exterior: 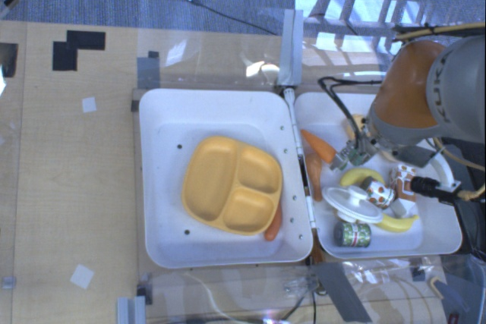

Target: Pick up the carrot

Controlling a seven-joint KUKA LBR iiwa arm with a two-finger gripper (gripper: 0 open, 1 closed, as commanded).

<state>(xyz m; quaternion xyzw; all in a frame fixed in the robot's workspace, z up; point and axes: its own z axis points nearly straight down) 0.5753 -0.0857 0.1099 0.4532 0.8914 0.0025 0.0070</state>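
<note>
1. Camera view: the carrot (319, 147) is seen lying slantwise at the left side of the right bin (448, 239), just beside the dividing wall; the state of the jaws cannot be told, hidden under the arm (425, 91).
2. A miss is risked: the wall could be struck, or the crowded banana (363, 178) and can (353, 234) could be grabbed instead.

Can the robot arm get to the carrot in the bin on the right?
Probably yes. The carrot lies uncovered near the right bin's left wall, and the arm already hangs over that bin.
</note>
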